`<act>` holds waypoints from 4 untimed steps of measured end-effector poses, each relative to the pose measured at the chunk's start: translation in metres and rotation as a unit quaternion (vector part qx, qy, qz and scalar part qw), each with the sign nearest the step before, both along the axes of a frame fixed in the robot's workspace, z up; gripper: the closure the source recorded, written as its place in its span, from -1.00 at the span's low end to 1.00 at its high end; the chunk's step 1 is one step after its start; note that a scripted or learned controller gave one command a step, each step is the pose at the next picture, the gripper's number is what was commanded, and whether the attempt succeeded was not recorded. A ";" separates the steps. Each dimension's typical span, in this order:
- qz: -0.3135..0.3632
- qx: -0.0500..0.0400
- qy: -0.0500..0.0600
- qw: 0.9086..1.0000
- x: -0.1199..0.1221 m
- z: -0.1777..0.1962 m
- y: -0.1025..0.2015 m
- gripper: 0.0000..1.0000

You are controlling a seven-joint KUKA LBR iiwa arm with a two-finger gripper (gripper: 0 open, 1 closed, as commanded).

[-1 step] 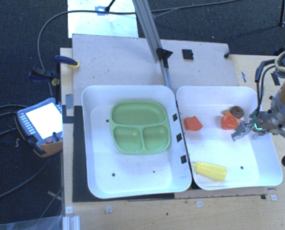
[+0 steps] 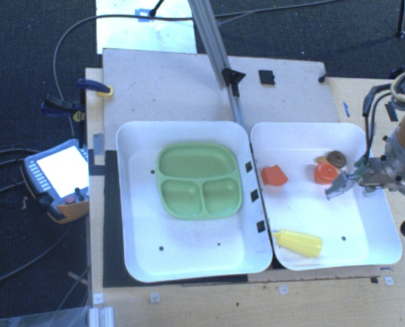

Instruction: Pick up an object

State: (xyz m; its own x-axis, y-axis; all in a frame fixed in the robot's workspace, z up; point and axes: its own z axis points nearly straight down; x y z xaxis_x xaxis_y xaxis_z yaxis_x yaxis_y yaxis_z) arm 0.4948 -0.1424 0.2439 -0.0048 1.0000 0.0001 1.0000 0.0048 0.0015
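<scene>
Pincer [image 2: 339, 186], its open-or-closed state indiscernible, low over the right bin [image 2: 365, 251], just beside an orange object [image 2: 324, 174] and brown ring [image 2: 336, 159].

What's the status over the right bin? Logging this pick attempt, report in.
Gripper low in right bin, beside orange piece; nothing seen held. Brown ring crowds that piece. Red block, yellow piece lie apart. Green tray in left bin.

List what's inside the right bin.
Right bin holds a red-orange piece, an orange object with a brown ring-shaped thing beside it, and a yellow item. The gripper covers the floor beneath it.
</scene>
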 end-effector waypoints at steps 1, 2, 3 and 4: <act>-0.002 0.000 0.002 1.000 -0.003 -0.061 0.005 -1.00; -0.002 0.001 0.002 1.000 -0.001 -0.103 0.008 -1.00; -0.002 0.001 0.002 1.000 -0.001 -0.156 0.009 -1.00; -0.002 0.000 0.000 1.000 0.000 -0.143 0.008 1.00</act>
